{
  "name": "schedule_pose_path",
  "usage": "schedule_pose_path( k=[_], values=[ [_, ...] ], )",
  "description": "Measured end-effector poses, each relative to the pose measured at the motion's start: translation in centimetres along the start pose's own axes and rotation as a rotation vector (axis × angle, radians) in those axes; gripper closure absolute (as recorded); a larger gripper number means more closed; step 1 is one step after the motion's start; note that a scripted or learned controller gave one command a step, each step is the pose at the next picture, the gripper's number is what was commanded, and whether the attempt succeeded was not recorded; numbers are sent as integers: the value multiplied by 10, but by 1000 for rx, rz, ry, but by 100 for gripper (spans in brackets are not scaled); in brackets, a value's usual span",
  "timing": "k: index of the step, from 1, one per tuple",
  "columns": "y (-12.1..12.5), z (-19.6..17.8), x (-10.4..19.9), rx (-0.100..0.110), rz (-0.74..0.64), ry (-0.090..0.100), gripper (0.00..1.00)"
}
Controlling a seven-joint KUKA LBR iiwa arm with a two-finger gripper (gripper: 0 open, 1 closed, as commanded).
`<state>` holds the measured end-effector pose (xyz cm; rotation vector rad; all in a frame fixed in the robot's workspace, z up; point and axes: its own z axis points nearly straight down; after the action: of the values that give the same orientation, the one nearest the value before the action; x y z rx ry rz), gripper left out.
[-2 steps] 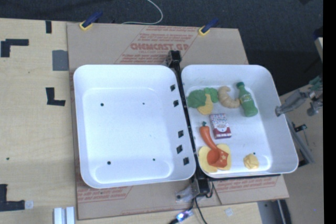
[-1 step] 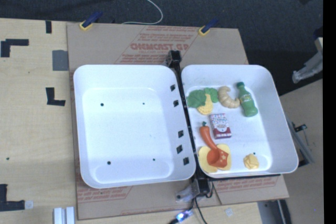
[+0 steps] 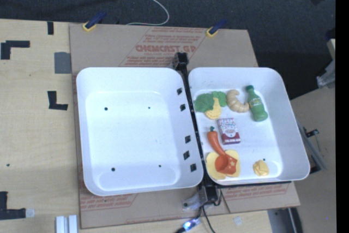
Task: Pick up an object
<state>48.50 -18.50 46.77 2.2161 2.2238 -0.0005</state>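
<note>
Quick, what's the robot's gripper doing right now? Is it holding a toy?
Gripper: cannot be told. The toys, such as the green bottle and the carrot, lie in the right bin.

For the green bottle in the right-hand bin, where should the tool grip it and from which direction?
Probably across the body of the green bottle, coming down from above. It lies flat, cap toward the far wall, so its long sides are exposed. The croissant-like piece sits close on its left, so closing nearer the bottom end looks safer.

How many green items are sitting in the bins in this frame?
2, both in the right bin: a green leafy toy near its upper-left corner, and a green bottle standing further right. Smaller ones could be hidden beneath others.
</note>
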Motion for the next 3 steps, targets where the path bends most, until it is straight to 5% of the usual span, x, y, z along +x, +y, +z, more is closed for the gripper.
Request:
schedule_pose_path(
  k=[1, 3],
  values=[
    [3, -71, -35, -6, 5, -3, 100],
    [4, -88, -34, -2, 3, -3, 100]
  ],
)
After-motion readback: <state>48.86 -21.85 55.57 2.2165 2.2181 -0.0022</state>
